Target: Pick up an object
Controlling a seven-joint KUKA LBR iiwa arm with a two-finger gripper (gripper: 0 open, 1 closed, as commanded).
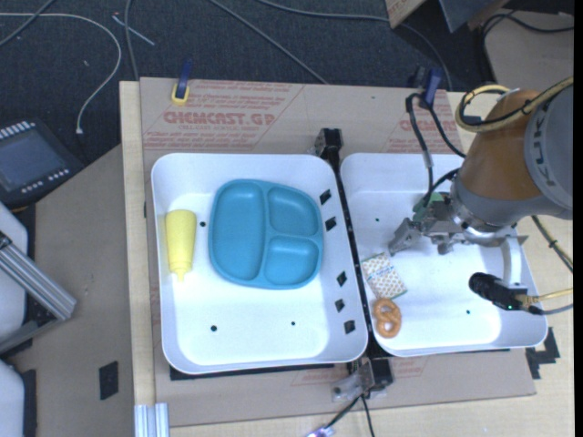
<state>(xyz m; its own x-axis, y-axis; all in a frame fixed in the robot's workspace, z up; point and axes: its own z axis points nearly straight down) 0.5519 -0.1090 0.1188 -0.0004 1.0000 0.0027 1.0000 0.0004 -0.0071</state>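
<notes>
In the right bin (455, 330) a checked white packet (384, 277) lies near the left wall, and a brown pretzel (387, 318) sits just in front of it. My gripper (424, 240) hangs over the middle of this bin, up and to the right of the packet. It is open, with nothing between its fingers (404, 238). The grey arm with its orange band (496, 157) covers the bin's far right part. The left bin (264, 344) holds a blue divided plate (266, 233) and a yellow bottle (180, 241) lying beside the plate's left side.
A black divider (339, 244) with clips runs between the two bins. A black fitting with a yellow cable (496, 291) sits over the right bin's right side. Cardboard edges the bench, and cables trail on the floor behind.
</notes>
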